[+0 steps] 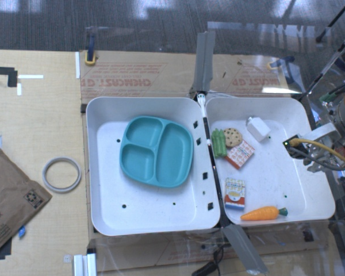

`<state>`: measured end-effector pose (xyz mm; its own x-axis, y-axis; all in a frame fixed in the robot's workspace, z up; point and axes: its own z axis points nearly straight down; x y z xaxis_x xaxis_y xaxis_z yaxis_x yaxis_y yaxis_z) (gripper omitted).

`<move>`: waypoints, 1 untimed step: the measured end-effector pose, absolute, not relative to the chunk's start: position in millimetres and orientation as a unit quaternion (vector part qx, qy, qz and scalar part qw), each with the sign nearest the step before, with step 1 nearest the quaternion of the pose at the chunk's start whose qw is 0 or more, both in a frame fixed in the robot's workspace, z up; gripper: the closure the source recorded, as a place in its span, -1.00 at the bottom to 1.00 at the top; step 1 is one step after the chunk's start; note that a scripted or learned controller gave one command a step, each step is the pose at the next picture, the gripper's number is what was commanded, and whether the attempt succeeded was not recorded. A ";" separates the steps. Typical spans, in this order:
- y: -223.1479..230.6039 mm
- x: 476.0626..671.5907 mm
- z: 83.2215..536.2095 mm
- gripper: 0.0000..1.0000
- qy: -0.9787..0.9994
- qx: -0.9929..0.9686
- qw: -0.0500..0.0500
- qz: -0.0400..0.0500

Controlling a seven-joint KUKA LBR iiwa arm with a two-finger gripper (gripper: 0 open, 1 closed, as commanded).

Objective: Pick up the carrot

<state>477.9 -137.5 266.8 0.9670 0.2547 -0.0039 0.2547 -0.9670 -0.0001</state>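
On the worktop at the far left lie a brown cardboard box and a ring of tape. The left bin holds a teal divided plate. In the right bin, a green item lies against the left wall, with a cookie, a red-and-white packet and a white block beside it. Nearer lies a small carton. Just right of the carton, the carrot lies along the near wall. The pincer hangs over the bin's right edge, well apart from the carrot; whether it is apart or together I cannot tell.
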 end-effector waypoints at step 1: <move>-156.3 477.0 252.3 1.00 0.132 0.991 0.000 -0.003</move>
<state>477.0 -156.3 252.3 0.9653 0.2611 -0.0066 0.2611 -0.9653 -0.0017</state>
